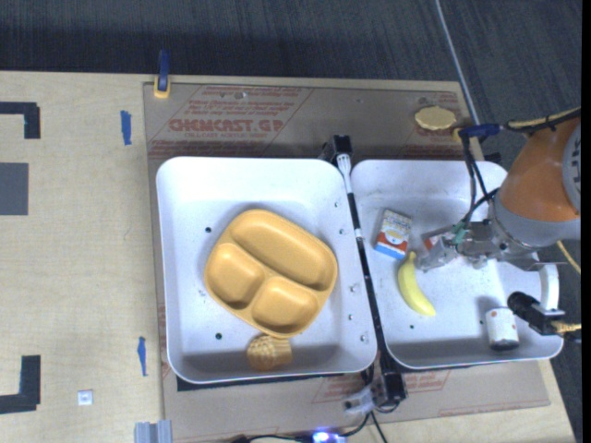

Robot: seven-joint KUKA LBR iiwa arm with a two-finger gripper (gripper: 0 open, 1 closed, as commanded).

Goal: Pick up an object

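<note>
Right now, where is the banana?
In the camera view, the banana lies in the right bin, just below the small carton and beside the claw.

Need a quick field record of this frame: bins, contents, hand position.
left bin: yellow divided tray; tan round object at its near edge
right bin: small carton, banana, small white cylinder
arm: enters from the right, over the right bin
hand: low over the right bin, just above the banana's upper end, right of the carton
grasp: nothing seen between the fingers
bench: tan disc on the board behind the right bin
</note>
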